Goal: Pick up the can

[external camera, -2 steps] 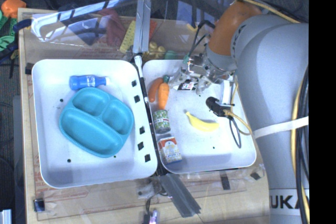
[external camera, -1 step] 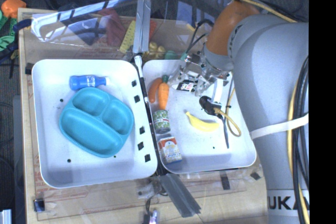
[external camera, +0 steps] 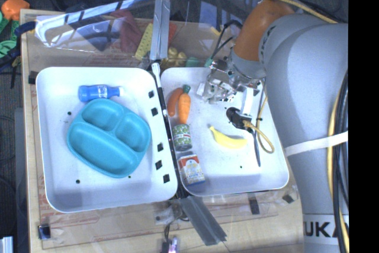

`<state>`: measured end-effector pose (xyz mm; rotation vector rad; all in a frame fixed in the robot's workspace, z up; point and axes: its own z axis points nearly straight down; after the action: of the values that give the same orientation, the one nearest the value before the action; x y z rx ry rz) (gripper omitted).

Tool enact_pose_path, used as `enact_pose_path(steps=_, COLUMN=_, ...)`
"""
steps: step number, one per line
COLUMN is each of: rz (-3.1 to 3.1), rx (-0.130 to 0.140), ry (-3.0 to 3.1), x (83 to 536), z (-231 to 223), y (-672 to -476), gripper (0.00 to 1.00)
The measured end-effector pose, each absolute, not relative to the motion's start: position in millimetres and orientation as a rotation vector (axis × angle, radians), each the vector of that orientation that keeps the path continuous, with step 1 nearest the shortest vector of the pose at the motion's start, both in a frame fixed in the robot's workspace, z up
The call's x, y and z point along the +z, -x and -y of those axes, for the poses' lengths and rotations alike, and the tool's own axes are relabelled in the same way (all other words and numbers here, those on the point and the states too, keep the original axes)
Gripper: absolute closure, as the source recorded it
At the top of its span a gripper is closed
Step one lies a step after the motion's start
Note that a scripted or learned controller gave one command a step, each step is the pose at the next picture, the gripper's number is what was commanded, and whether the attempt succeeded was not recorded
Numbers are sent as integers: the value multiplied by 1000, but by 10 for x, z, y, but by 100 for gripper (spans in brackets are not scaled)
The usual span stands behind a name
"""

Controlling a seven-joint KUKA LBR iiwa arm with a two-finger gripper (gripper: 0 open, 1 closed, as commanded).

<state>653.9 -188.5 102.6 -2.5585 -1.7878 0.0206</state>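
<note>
Can (external camera: 182,136), green-labelled, on its side by the right bin's (external camera: 269,178) left wall between carrot (external camera: 183,105) and carton (external camera: 191,169); gripper (external camera: 220,90) hovering at far end, claw state I cannot tell; I'd straddle the can's narrow width, clear of both neighbours.

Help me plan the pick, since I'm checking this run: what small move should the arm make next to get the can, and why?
Probably shift the end effector toward the can, which lies on its side against the right bin's left wall, between the carrot and the small carton. The end effector sits in the bin's upper part, away from the can, with the banana nearby to avoid.
</note>
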Motion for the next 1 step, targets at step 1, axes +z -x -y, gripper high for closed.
enact_pose_path(steps=1, rz=1587, rx=20, ry=2691, x=918, z=1985, y=-6537, gripper=100)
